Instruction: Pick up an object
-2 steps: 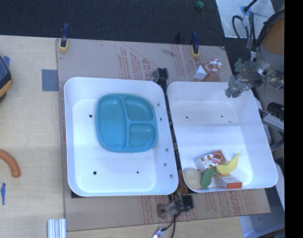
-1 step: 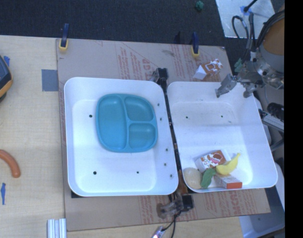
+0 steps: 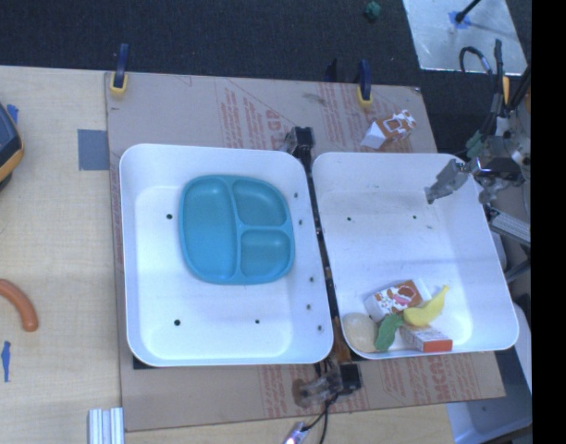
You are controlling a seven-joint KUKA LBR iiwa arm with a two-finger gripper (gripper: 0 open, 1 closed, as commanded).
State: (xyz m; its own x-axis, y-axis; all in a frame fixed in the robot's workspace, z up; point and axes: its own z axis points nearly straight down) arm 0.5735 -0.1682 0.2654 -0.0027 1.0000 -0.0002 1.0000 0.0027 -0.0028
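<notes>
The pickable things lie heaped in the near right corner of the right bin (image 3: 357, 183) — a banana (image 3: 428, 307), a small carton (image 3: 397, 298), a green piece (image 3: 387, 332), a pale round item (image 3: 358, 331) and a red-ended box (image 3: 429, 342) — likely gathered there because the shallow floor runs into that corner. The left bin (image 3: 144, 248) carries a blue divided plate (image 3: 235, 228) toward its far side. The gripper (image 3: 447, 181) hangs over the right bin's far right corner, well apart from the heap, reaching in from the right — whether its claw is spread or closed I cannot tell, and nothing is visibly held.
</notes>
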